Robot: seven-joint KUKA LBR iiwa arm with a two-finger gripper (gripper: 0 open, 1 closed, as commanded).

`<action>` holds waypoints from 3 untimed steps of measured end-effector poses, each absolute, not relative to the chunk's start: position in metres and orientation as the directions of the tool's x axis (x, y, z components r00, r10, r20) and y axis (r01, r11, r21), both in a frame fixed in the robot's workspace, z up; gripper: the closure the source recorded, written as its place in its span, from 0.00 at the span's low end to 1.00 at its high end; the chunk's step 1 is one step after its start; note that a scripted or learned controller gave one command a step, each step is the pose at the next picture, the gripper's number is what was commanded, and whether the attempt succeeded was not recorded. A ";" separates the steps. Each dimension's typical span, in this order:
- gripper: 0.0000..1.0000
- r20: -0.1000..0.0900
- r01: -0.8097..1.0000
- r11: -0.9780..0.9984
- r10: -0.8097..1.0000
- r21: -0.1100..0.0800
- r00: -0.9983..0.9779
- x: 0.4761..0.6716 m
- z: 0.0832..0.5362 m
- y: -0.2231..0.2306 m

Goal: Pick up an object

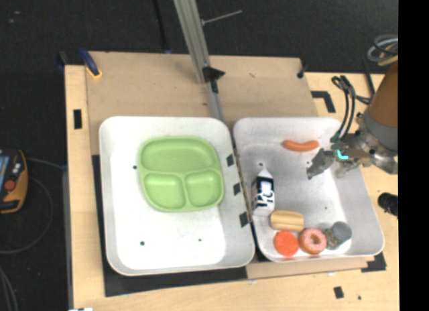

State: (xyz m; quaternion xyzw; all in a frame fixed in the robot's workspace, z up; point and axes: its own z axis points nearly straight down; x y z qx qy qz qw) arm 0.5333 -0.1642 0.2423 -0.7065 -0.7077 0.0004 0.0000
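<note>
My gripper (330,166) hovers over the upper right part of the right bin (348,202), its two dark fingers spread open with nothing between them. An orange sausage (299,145) lies just to its upper left, apart from the fingers. A white bottle with a black label (265,191) lies near the bin's left wall. Below it rests a tan bread roll (287,220). Along the front wall sit a red-orange ball (287,243), a pink doughnut (312,240) and a grey cylinder (339,232).
The left bin (167,239) holds a green divided plate (181,172). A grey metal post (194,31) rises behind the bins. Cables (348,102) hang by the arm's orange band at the right.
</note>
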 end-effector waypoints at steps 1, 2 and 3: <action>0.00 -0.001 1.000 0.002 1.000 0.001 -0.002 0.534 0.243 -0.164; 0.00 0.000 1.000 0.001 1.000 -0.004 -0.001 0.525 0.185 -0.162; 0.00 0.000 1.000 0.000 1.000 -0.004 0.000 0.521 0.122 -0.166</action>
